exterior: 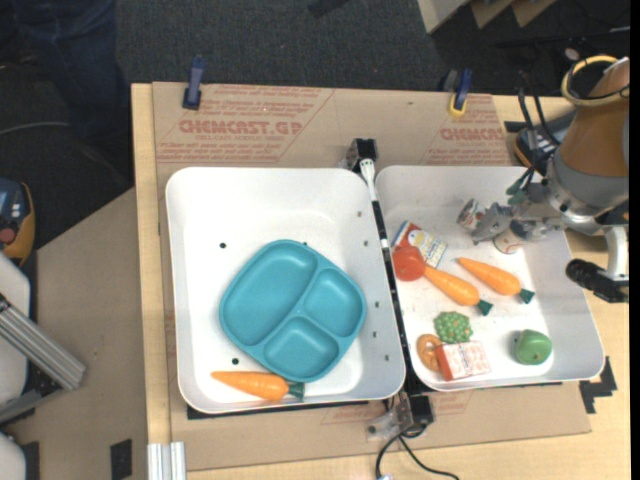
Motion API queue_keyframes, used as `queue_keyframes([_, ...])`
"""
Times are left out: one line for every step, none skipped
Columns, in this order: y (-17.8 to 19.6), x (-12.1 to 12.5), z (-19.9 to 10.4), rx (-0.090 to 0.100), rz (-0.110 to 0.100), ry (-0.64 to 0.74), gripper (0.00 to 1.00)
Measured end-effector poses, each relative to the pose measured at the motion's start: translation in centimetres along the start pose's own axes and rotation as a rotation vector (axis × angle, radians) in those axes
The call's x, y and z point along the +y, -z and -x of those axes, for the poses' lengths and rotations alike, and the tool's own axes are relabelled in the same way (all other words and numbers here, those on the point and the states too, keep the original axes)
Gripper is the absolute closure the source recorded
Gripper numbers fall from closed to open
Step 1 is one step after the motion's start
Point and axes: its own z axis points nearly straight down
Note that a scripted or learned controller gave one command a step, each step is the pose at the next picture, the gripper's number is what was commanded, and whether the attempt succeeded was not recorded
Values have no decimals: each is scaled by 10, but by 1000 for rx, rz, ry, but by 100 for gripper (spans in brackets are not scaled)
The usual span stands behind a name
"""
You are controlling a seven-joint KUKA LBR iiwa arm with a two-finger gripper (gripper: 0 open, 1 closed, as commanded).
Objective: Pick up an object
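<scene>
The right bin [560, 370] holds several toy foods. Two orange carrots [452, 286] [492, 275] lie side by side in its middle, with a red piece [408, 262] and a small white carton [424, 242] to their left. A green broccoli [452, 325], a pretzel ring [428, 349], a red-and-white box [462, 360] and a green apple [532, 347] sit near the front. My gripper [492, 224] hangs low over the bin's far part, just above and behind the carrots, and I see nothing held in it.
The left bin [190, 268] holds a blue divided plate [292, 310] and another carrot [250, 384] at its front edge. A black bar [376, 218] runs between the bins. The arm [596, 138] comes in over the right bin's far right corner.
</scene>
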Motion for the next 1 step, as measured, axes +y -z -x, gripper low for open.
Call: queue_keyframes([-46,-65,-54,7,-9,-1,0])
